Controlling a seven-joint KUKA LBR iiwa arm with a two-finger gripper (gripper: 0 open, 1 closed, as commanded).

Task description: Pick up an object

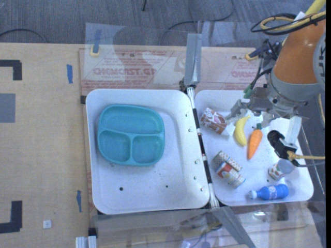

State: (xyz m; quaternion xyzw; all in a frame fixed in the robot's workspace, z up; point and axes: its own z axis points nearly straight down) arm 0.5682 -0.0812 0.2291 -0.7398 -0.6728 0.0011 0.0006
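Two white bins sit side by side on the table (41, 138). The bin on the view's left (139, 185) holds a teal divided plate (131, 135), and the bin on the view's right (258, 177) holds all the loose things. The gripper (256, 110) hangs over the far part of the right bin, with the arm's orange band above it. Whether it is released or clenched I cannot tell from this angle, and I see nothing carried in it. The likeliest thing to pick is the carrot (254, 143), which lies just toward the near edge from the gripper. Its long axis runs roughly far to near, leaning a little, with the green top toward the gripper and the point away from it. A banana (241, 130) lies just beside the carrot on the view's left, nearly parallel to it. A grasp across the carrot's width would probably suit better than one along its length, and it would have to avoid the banana. Farther off are a small carton (213, 121), a crumpled can (228, 169), a small cup (280, 170) and a blue bottle (270, 192) lying on its side near the front rim. Their labels are too small to read. Reddish print on the clear sheet (124, 70) behind the bins looks reversed and cannot be read for certain.
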